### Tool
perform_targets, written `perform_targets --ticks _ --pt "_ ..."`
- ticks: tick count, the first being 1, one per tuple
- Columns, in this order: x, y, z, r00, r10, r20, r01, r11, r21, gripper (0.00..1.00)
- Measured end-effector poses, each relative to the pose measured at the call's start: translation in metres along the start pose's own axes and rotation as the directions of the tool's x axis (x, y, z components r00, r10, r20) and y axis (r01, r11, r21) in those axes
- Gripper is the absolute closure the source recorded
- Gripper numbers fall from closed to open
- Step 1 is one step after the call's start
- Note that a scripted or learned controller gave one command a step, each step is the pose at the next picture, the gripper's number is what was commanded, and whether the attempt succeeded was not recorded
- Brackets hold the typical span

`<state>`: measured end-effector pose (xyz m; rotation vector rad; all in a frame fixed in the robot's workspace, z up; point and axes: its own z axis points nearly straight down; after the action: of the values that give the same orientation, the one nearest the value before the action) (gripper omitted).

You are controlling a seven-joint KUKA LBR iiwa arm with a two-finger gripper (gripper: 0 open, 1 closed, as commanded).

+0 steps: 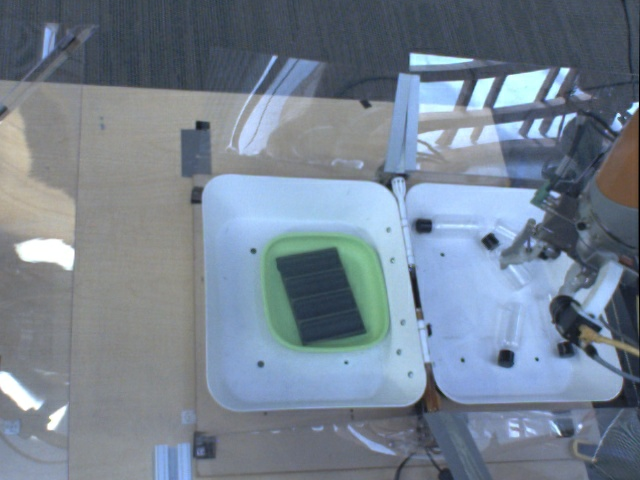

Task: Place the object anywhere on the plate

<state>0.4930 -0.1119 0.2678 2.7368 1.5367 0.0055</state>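
Observation:
A dark grey ribbed rectangular block (320, 295) lies flat in the middle of the square green plate (374, 268), tilted slightly. The plate rests in the left white bin (230, 298). My gripper (520, 249) hangs over the right side of the right white bin (460, 368), well away from the plate and the block. The grey arm with its orange band (612, 173) comes in from the right edge. Nothing is visibly held in the gripper.
Several small clear vials with black caps lie scattered in the right bin, among them one (440, 226) near its back left corner and another (508, 340) near the front. A metal post (403, 123) stands behind the joint between the bins. Cables hang under the wrist.

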Motion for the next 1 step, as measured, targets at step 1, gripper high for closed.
perform_targets --ticks 1 --pt "-0.0219 0.0071 0.0428 1.000 0.016 0.002 -0.016 1.000 0.002 0.00"
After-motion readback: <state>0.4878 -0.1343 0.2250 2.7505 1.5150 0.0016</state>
